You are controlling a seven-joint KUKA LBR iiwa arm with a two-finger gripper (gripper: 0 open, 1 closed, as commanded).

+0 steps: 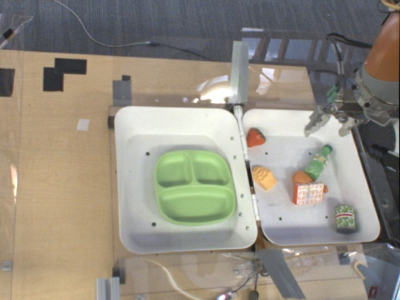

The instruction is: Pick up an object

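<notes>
**benchrat:** Fingers (312,125) look spread and hold nothing; our gripper (329,125) hangs over the right bin (281,230) near its far edge. Green bottle (317,162) lies just below it, touching the patterned box (309,193).

**iiwa_fan:** We'd drop straight down and pinch across the bottle's body, staying clear of that box.

the arm reaches in from the right, its claw (329,124) hanging with fingers spread, holding nothing.
</notes>
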